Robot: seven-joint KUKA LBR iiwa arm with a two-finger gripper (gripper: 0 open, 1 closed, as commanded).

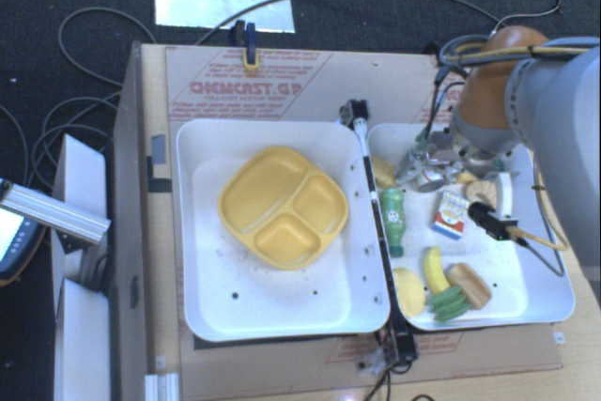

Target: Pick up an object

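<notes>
The right bin [549, 291] holds several toy foods. A green bottle [392, 219] lies along its left wall, with a small yellow piece [383, 172] just above it. Near the middle is a red and white carton [451, 212], and a beige round piece [482, 192] sits to its right. By the front edge lie a pale yellow lemon [408, 288], a banana [433, 269], a green pepper [450, 303] and a brown bread roll [470, 285]. My gripper [425, 166] is low over the far part of this bin, between the yellow piece and the carton. Nothing is seen in its grasp.
The left bin [211, 296] holds a yellow divided plate [284, 206]. A black clamp [356, 115] sits at the top of the wall between the bins. The grey arm with its orange band [498, 80] covers the right bin's far right corner. Cables run around the bench.
</notes>
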